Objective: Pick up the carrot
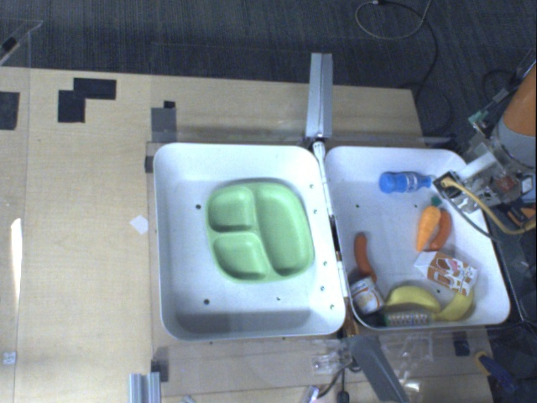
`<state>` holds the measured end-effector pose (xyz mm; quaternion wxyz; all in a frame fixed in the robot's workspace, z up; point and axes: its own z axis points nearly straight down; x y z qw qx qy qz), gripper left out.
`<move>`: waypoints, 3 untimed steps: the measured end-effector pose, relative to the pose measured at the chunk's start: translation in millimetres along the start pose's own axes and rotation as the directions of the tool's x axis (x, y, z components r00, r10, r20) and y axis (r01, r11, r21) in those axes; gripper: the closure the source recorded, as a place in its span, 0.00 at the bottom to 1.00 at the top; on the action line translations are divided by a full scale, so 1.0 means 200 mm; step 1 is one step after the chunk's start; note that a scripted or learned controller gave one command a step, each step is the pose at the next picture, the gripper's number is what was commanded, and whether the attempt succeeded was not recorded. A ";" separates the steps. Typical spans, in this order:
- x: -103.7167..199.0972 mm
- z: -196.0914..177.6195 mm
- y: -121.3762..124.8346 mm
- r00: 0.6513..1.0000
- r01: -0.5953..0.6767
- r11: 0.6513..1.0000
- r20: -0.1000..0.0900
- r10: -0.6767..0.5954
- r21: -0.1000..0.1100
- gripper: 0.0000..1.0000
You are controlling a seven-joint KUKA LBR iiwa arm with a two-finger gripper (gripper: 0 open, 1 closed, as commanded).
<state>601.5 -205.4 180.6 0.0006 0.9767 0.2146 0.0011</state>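
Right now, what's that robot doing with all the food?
The robot arm is trying to pick up the carrot. It reaches in from the right, and its hand is over the far right corner of the right bin. The carrot lies in that bin, not yet picked up, with a bottle and a banana nearby. The left bin holds a green tray.

The carrot (pixel 430 227) is orange with a green tip, the bottle (pixel 404 181) blue, the banana (pixel 430 301) yellow, the carton (pixel 450 273) white with red print, the divided plate (pixel 258 229) pale green, the bins (pixel 168 250) white, and the desk (pixel 84 225) light wood with black patches (pixel 84 97).
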 end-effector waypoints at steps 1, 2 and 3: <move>0.00 0.00 0.00 1.000 0.000 1.000 0.000 0.000 0.000 0.00; -0.04 0.47 -0.16 1.000 -0.012 1.000 -0.005 0.012 -0.002 0.00; -0.01 0.41 -0.17 1.000 -0.009 1.000 -0.011 0.009 0.001 1.00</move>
